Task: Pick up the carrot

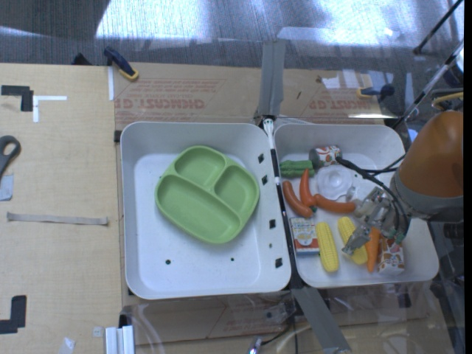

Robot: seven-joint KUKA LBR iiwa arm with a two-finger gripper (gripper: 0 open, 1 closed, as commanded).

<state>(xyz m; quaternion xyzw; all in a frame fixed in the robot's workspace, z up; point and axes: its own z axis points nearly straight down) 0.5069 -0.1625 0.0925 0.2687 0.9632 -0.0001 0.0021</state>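
Note:
The carrot (372,249) is a small orange piece lying upright in the picture at the front right of the right bin (413,271). My gripper (363,236) hangs low over that corner, right beside the carrot's left side and above a yellow corn cob (349,234). The metal wrist parts cover the carrot's top end. Whether the carrot is touched or held cannot be made out. The grey arm with its orange band (436,161) reaches in from the right.
The right bin also holds a second corn cob (327,247), three orange-red sausages (296,199), a green vegetable (295,168), a white lump (332,183), a small can (325,155) and two packets (304,235). A green divided plate (207,194) lies in the left bin (140,220).

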